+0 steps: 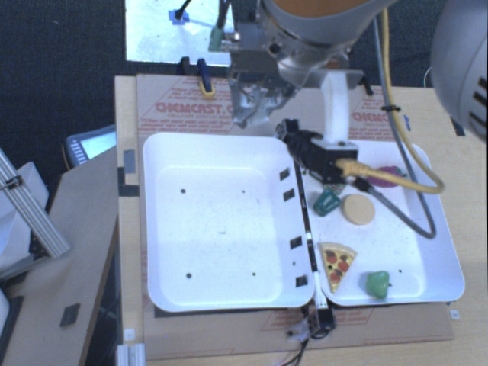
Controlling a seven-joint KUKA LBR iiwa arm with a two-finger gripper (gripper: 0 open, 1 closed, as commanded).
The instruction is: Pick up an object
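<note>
**Pizza slice [337, 264] plus four other small pieces in right bin [427, 269]; gripper [255, 111] up at far rim of left bin [221, 227]**

Gripper hangs over the left bin's far rim, toward that bin's far right corner. It is partly over the brown board [183, 109] that lies under both bins. It is blurred, so open or shut cannot be told. Nothing shows in its grasp.

All five pieces lie to the gripper's view-right and nearer the camera, past the seam [306, 231] where the two bins meet.
- Teal piece [328, 202]: closest to the gripper, just beside the seam.
- Tan disc [358, 209]: just right of the teal piece. Touching or not is unclear.
- Purple piece [390, 175]: farther right, partly hidden by robot cabling.
- Pizza slice: well toward the camera from the gripper, its edge close to the seam wall.
- Green piece [377, 283]: right of the slice, near the front rim, farthest from the gripper.

Room: the teal piece and the slice crowd the seam-side wall. The disc and the green piece have bare floor around them. The right bin's outer side is open floor. Camera-ward of the gripper, the left bin is wide white floor with a few small dark dots.

Counts: two bins, one gripper, five pieces, one of each kind. Four dark tabs [296, 242] sit along the seam.
</note>
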